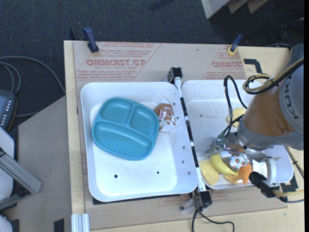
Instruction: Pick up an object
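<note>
My gripper (pixel 218 147) hangs low over the front of the right bin (pixel 205 100), at the end of the arm with the orange band (pixel 264 115). Just below it lies a cluster of toy foods: a yellow banana (pixel 221 166), a pale yellow piece (pixel 207 172), an orange piece (pixel 245 173) and a round white-and-red item (pixel 236 161). The gripper's tip sits right above the banana's upper end. The arm partly hides another yellow object (pixel 237 114) farther back in the same bin.
The left bin (pixel 140 182) holds a blue divided plate (pixel 124 128) and a small brown-and-white carton (pixel 165 116) near its right wall. A black cable (pixel 231 88) loops over the right bin. Clamps (pixel 90 38) sit at the bench's back edge.
</note>
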`<state>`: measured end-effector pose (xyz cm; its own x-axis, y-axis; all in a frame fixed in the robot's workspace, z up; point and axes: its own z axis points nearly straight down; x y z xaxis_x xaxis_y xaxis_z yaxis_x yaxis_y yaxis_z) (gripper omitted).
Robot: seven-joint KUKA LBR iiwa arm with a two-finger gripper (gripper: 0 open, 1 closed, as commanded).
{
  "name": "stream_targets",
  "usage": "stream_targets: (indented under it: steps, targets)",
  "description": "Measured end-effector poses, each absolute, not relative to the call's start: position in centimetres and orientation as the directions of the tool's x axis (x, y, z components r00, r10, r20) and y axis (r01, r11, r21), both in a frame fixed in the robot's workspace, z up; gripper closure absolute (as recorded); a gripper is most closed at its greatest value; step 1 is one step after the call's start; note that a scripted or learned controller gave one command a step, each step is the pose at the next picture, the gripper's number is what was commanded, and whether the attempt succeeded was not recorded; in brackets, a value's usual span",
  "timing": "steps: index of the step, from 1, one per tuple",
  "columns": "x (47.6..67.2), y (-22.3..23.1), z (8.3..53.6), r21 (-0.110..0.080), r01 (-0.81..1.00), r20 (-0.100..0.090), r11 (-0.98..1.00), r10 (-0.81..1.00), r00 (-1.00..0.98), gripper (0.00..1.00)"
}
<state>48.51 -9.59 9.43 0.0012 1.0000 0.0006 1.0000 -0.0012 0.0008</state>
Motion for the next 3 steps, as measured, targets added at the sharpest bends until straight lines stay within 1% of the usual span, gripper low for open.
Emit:
stream_targets:
  steps: [1, 2, 3]
  targets:
    - [47.9, -3.5, 21.6, 0.000, 1.000, 0.000, 0.001, 1.000, -0.001, 1.00]
    - [52.4, 0.5, 18.4, 0.001, 1.000, 0.000, 0.001, 1.000, -0.001, 1.00]
    - [57.6, 4.3, 19.8, 0.000, 1.000, 0.000, 0.002, 1.000, -0.002, 1.00]
